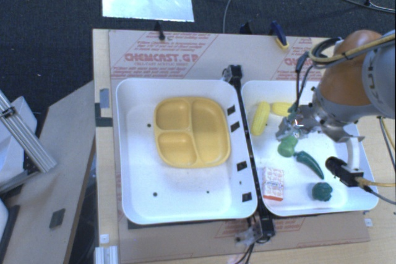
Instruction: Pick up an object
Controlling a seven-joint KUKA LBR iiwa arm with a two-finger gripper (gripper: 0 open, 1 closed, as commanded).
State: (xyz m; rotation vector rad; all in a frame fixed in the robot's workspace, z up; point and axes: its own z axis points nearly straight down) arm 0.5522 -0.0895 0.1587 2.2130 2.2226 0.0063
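Note:
My gripper (291, 128) hangs low over the middle of the right bin (365, 177), reaching in from the right. Directly below and touching it in the image lies a light green pepper-like toy (287, 147). A dark green chili (310, 163) stretches off to the pepper's right. To the gripper's left lies a yellow corn cob (260, 118), and a second yellow piece (281, 109) sits just behind the gripper, partly hidden by it. A dark green broccoli (322, 191) and a small red-and-white box (273, 184) rest near the bin's front.
The left bin (133, 151) holds a yellow divided plate (190, 132). A black-clipped divider (242, 133) joins the two bins. Cables and the arm's bulky grey wrist (349, 86) crowd the right bin's far right side.

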